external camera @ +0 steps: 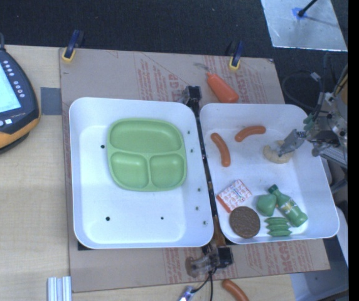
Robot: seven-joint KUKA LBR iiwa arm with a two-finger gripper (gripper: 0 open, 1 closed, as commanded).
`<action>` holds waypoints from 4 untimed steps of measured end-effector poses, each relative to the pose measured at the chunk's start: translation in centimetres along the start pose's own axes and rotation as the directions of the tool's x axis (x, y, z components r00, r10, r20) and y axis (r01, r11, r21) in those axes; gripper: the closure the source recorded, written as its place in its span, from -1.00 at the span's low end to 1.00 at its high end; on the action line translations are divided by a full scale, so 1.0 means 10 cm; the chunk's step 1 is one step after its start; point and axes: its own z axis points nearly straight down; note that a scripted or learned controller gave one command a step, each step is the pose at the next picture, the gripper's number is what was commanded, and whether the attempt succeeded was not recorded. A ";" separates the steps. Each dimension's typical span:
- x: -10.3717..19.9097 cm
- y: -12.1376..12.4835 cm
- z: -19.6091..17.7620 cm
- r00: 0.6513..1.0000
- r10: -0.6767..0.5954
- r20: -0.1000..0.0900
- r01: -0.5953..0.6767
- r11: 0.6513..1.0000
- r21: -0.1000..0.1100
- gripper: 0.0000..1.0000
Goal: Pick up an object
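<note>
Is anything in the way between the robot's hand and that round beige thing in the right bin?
Nothing visible blocks it. The hand is right at the beige round piece, at its right edge. The nearest other things, the two sausages, lie off to its left.

Two white bins (91,231) are counted side by side on the desk (22,218). One green divided plate (147,153) is seen in the left bin. In the right bin, two sausages (221,149) are counted, along with one red-and-white packet (234,195), one brown round cookie (245,221), one green bottle (289,207), one green pepper (266,204), one green pea pod (279,226) and one pale round piece (276,154). One orange carrot (221,88) is seen outside the bins, and two clamps (71,45) at the far edge
</note>
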 end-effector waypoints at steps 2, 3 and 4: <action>0.73 1.02 1.16 1.000 0.000 -0.001 0.000 1.000 -0.001 -1.00; 0.73 1.02 1.16 1.000 0.000 0.000 0.000 1.000 0.000 -1.00; 0.83 1.02 1.16 1.000 0.000 -0.001 0.000 1.000 0.002 -1.00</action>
